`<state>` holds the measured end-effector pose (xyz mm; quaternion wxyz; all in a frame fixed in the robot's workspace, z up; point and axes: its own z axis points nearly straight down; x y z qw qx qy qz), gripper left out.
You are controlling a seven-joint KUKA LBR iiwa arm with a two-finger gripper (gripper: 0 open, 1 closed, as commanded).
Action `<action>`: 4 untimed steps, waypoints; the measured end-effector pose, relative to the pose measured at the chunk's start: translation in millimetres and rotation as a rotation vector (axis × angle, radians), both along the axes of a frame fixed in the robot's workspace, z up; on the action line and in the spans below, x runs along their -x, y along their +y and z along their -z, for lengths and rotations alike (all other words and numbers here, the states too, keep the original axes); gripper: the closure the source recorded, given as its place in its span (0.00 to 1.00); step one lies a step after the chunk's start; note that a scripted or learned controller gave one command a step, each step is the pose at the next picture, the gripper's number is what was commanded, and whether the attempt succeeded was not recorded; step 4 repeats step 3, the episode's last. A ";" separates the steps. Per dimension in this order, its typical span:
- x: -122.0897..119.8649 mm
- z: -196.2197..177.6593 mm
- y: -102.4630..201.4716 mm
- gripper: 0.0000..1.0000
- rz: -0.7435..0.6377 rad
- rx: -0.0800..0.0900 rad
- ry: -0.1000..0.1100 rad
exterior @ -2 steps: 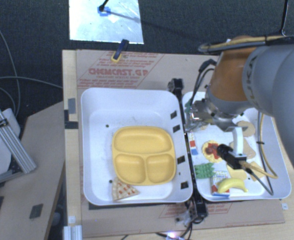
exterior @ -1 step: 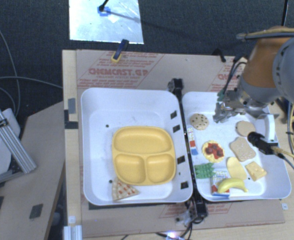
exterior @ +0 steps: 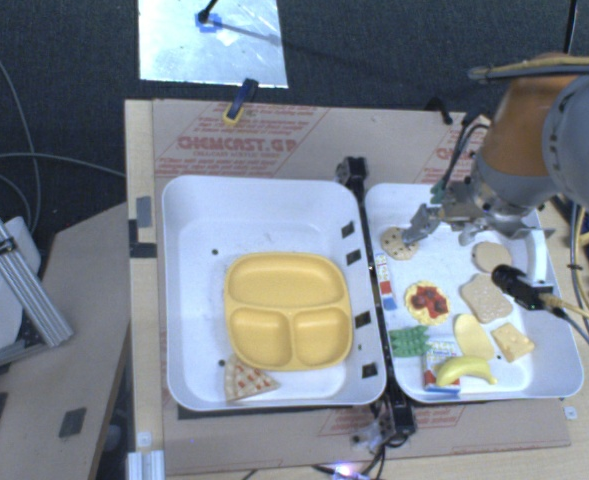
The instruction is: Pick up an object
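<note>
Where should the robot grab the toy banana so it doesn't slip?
Probably across the middle of the banana, coming straight down from above. It lies flat in the right bin, and its curved body looks narrowest across the middle. A green piece and a yellow wedge sit close by.

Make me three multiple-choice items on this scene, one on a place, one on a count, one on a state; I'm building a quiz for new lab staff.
1. Where does the pizza slice lie?
A. In the left bin, beside the yellow tray's near corner
B. In the right bin
C. On the tray

2. How many compartments has the yellow tray?
A. Two
B. Three
C. Five

3. How does the gripper stand to the cookie?
A. It hovers just above the cookie in the right bin
B. It holds the banana
C. It rests in the left bin

Answers: 1 A, the slice lies on the bin floor beside the tray. 2 B, one wide section and two smaller ones. 3 A, its tip is over the cookie's edge.
</note>
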<state>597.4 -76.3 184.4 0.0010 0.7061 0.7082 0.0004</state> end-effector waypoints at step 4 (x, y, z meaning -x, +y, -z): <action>37.9 -5.8 99.7 1.00 -0.013 -0.006 -0.009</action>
